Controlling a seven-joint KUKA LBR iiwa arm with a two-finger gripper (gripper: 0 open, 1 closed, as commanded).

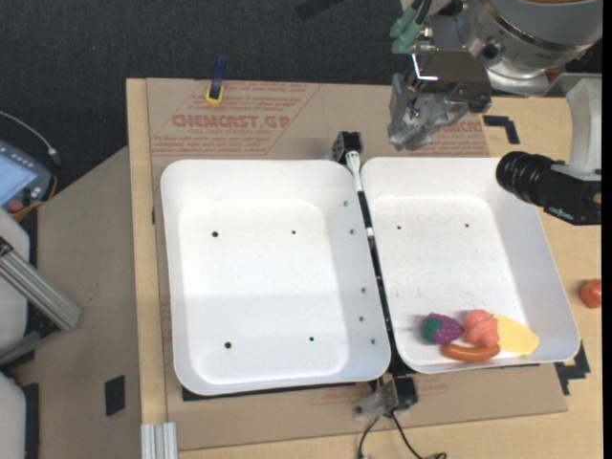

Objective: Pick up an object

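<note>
The fingers (413,134) are hanging above the far rim of the right bin (535,247), and I cannot tell whether they are wide or narrow. Nothing is showing between them. The grey arm (521,22) is reaching in from the right. Well apart from them, in the right bin's near corner, the toys are lying touching: a purple bunch (441,328), a pink piece (482,325), a yellow piece (518,337) and an orange sausage (469,352). The left bin (191,256) is sitting beside it on the tabletop (564,409).
</note>
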